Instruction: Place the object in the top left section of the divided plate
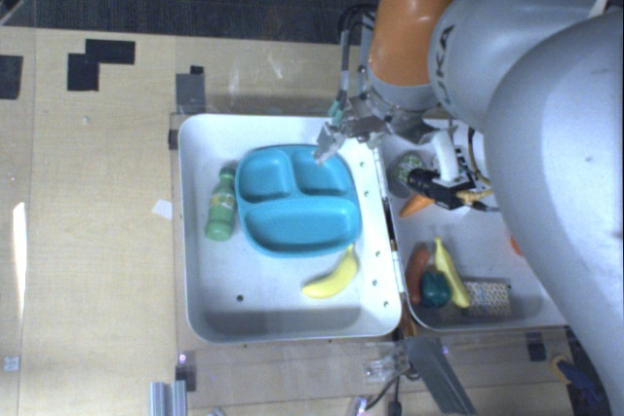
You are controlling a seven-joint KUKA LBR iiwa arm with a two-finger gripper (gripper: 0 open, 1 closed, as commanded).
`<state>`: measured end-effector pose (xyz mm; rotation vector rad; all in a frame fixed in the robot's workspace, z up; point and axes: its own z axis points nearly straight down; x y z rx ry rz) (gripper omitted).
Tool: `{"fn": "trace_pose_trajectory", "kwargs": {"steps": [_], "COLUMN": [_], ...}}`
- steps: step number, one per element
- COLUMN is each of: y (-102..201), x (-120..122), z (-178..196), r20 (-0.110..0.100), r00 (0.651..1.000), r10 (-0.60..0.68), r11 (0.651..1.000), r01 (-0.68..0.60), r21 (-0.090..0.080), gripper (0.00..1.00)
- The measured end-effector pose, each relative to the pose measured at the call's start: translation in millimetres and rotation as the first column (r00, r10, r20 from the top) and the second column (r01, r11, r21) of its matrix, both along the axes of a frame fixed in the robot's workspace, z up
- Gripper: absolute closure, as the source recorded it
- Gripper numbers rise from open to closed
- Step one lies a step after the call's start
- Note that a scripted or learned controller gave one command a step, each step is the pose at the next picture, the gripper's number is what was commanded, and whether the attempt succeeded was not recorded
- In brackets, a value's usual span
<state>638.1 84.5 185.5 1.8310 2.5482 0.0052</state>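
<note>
We see arm reaching in from right, wrist bent down, hand (327, 146) over upper right section of blue divided plate (292, 219). We cannot tell hand's state or which object is meant. Green bottle (222, 205) left of plate, banana (331, 276) below it.

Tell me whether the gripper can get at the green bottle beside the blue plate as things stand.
Probably yes. The green bottle lies uncovered in the left bin, left of the blue plate; the gripper hovers over the plate's far corner, with nothing between.

The bench (88, 239) bears two white bins (200, 307).
</note>
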Motion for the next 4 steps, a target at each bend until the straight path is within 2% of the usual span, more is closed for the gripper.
{"fn": "trace_pose_trajectory", "kwargs": {"steps": [1,2,3,4], "y": [107,130,139,139], "x": [31,13,11,11], "z": [18,2,-81,-81], "r20": [0.000,-0.003,-0.005,-0.005], "r00": [1.000,0.906,0.620,0.620], "r10": [-0.032,-0.424,-0.785,-0.785], "r11": [1.000,0.906,0.620,0.620], "r01": [0.032,0.424,0.785,0.785], "r21": [0.001,0.001,0.003,0.003], "gripper": [0.00,0.00,0.00,0.00]}}
